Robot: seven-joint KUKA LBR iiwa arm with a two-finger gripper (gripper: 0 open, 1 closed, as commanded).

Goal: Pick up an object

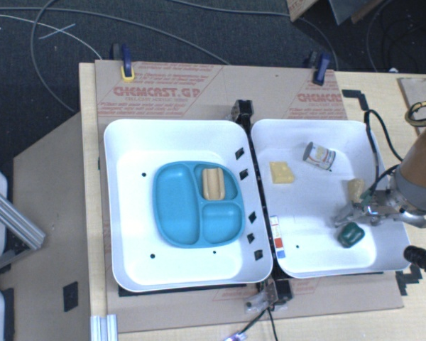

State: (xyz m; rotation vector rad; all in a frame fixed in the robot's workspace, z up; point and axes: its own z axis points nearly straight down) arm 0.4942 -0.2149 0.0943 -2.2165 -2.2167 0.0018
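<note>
Bins side by side on a brown board: left bin [124, 190], right bin [319, 261], both shallow and white, touching along a middle seam lined with small black clips.

Left bin holds a blue divided plate [177, 204], rounded, three compartments. A tan block [212, 183] lies in the plate's upper right compartment, long side running away from the viewer.

Right bin has four loose items. A pale yellow chunk [282, 172] sits near the seam, upper left of the bin. A small silver-and-white packet [319, 155] lies to its right, near the far wall, tilted. A tan piece [355, 188] sits further right, just beside the gripper. A dark green object [352, 234] lies toward the near right part of the bin, flat on the floor.

Arm enters from the right edge, grey wrist over the right bin's right wall. Gripper [349, 215] is low over the bin floor, metal fingers pointing left. It sits between the tan piece above it and the green object just below it, tips very close to the green one. Nothing visibly sits between the fingers. Can't tell if they are spread or pressed together, too small and blurred.

Red and blue marks on a white sticker [277, 236] sit on the right bin's left wall. Two blue clamps [126, 61] pin the board's far edge.
</note>
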